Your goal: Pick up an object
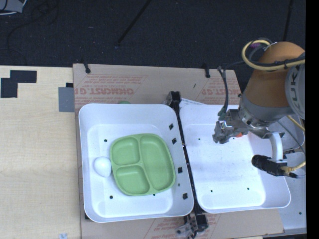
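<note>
**Green divided plate and white ball lie in the left bin; gripper over the right bin**

Green divided plate (142, 164) lies flat in the left bin (94, 118), with a small white ball (102, 166) touching its left edge. Both are candidates for pickup. The gripper (222, 132) hangs over the upper part of the right bin (239, 203), close to that bin's right side. Relative to the gripper, the plate sits well apart, to the left and somewhat toward the near edge of the bench, across the black divider (182, 153) between the two bins. The ball lies further left again.

Plate outline is a rounded rectangle; its long axis runs slightly tilted from the bin's side walls, with the single wide compartment toward the near edge. The ball has no axis.

Gripper state: finger spacing cannot be made out. Nothing is seen held.

Judgement: the coming move calls for a leftward traverse over the divider before any descent.
</note>
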You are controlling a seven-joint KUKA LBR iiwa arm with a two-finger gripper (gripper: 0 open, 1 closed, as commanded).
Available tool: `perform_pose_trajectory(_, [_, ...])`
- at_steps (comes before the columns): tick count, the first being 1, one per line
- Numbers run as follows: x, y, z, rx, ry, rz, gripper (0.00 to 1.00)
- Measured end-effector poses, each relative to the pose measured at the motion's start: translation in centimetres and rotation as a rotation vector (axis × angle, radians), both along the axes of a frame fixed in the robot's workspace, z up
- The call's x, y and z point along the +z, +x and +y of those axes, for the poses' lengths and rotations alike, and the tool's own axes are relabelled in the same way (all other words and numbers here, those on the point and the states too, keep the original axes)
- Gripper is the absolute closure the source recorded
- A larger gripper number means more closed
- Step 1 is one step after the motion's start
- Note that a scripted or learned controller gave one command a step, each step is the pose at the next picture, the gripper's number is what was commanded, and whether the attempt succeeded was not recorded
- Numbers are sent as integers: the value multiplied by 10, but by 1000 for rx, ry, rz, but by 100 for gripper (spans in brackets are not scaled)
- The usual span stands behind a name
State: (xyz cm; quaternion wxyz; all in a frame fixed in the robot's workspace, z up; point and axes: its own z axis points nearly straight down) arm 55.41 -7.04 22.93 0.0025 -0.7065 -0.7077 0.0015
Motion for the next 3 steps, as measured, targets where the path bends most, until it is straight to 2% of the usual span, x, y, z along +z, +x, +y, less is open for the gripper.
perform_pose_trajectory(1, [2, -9, 43, 1, 0, -1, 100])
perform_pose_trajectory(3, [-17, -37, 143, 2, 0, 1, 100])
